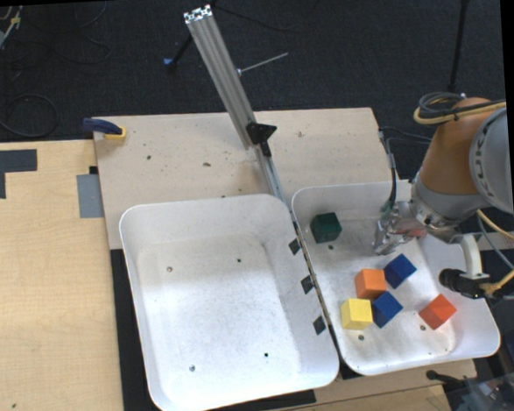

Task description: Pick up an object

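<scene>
The right bin [477, 338] holds several blocks: a dark green one [326, 227] near its far left, an orange one [370, 282], two blue ones [399, 269] [386, 308], a yellow one [356, 313] and a red-orange one [437, 311]. My gripper [387, 239] hangs low over the right bin's far side, just above the upper blue block and to the right of the green block. Nothing shows between its fingers.
The left bin [154, 242] lies beside the right one, with black clips along the shared wall. A slanted aluminium bar [227, 79] rises from behind the bins. A blue and yellow clamp [104, 127] sits at the board's far left corner.
</scene>
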`<state>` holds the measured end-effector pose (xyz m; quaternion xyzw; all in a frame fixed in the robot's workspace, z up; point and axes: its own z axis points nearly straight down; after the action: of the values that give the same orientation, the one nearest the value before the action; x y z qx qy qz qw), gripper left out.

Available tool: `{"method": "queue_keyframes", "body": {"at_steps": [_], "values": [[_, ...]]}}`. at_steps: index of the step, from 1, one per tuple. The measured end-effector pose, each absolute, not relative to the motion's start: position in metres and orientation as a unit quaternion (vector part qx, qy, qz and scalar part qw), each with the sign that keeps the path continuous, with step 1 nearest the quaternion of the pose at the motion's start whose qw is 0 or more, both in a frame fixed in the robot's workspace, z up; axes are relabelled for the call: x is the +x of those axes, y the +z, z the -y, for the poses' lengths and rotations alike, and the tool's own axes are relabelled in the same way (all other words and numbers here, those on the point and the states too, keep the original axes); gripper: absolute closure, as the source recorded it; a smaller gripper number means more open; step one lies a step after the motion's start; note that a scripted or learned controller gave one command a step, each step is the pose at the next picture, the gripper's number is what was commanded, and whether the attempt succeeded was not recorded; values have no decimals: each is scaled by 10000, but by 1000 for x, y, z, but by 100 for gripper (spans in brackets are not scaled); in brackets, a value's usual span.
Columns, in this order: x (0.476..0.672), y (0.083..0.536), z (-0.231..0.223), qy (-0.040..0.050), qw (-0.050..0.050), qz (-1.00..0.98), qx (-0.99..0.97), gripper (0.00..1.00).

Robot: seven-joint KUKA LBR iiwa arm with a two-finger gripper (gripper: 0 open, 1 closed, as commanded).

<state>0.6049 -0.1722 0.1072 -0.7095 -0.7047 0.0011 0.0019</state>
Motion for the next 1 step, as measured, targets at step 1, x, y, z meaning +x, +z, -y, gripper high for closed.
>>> {"method": "queue_keyframes", "body": {"at_steps": [1], "values": [[613, 158, 166, -7, -9, 7076, -7067, 100]]}}
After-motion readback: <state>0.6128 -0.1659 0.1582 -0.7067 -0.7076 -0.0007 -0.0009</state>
